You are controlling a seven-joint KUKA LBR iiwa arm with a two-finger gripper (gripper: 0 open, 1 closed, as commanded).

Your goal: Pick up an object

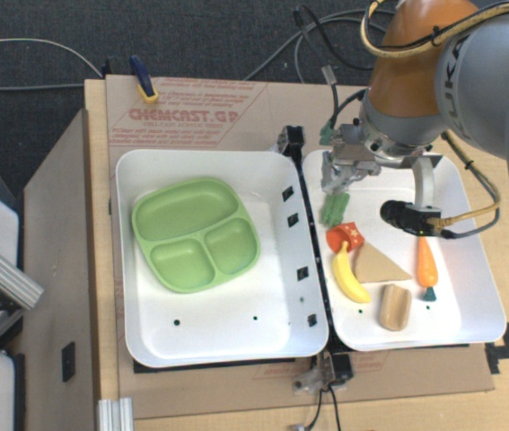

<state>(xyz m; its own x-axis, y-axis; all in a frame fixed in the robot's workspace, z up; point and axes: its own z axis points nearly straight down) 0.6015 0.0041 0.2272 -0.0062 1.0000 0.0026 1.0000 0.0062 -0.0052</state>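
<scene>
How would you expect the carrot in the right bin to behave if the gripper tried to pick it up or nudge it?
The carrot looks like smooth, glossy toy plastic, so it is probably stiff, light, and somewhat slippery. Its rounded, tapered body lies flat on the right bin, so a sideways nudge would likely roll or pivot it. With the banana and the wedge apart from it, it could slide freely.

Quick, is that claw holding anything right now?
Gripper: hangs over the right bin, just above a green piece; whether it grips it cannot be told.

Red print "CHEMCAST GP" on the brown board (191,106) behind my bins; letters "UK" on my grey arm (487,70). Nothing else legible.
</scene>
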